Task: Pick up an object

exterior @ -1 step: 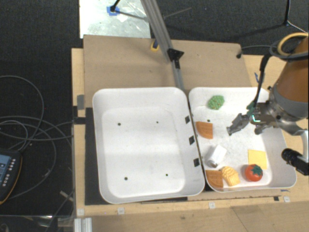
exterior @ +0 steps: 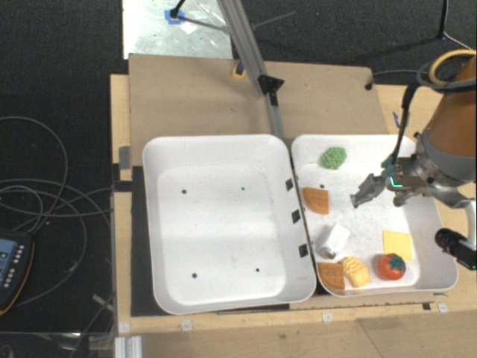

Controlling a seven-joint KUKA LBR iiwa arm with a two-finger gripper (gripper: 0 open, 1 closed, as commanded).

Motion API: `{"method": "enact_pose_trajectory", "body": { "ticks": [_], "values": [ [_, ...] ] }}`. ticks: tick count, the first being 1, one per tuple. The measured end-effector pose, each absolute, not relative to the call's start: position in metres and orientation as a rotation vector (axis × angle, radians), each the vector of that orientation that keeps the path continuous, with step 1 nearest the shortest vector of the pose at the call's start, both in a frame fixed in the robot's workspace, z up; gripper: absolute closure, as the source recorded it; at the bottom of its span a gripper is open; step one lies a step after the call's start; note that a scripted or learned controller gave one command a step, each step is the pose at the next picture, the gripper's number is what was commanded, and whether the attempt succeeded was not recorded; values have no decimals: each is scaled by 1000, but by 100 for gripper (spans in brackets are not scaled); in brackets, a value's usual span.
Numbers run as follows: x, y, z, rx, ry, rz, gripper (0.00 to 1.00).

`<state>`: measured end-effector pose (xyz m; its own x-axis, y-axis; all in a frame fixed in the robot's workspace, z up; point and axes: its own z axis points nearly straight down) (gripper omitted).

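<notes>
The dark two-finger gripper point(exterior: 367, 193) hangs over the right white bin point(exterior: 447, 278), right of middle in the frame. I cannot tell its state. It holds nothing. The toys lie near it: an orange wedge point(exterior: 316, 201), a white block point(exterior: 333, 239), a green bumpy ball point(exterior: 333, 157). Next it must choose one and go down.

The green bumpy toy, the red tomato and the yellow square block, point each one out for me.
Green bumpy toy point(exterior: 333, 157), camera view, middle of its top.
Red tomato point(exterior: 391, 267), camera view, centre of its red body.
Yellow square block point(exterior: 397, 244), camera view, middle of its flat face.
</notes>
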<state>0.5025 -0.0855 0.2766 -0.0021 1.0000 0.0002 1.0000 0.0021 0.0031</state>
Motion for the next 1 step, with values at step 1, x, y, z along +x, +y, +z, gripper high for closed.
{"method": "enact_pose_trajectory", "body": {
  "ticks": [1],
  "values": [
    [507, -82, 215, 2224, 2225, -4, 0]
  ]
}}
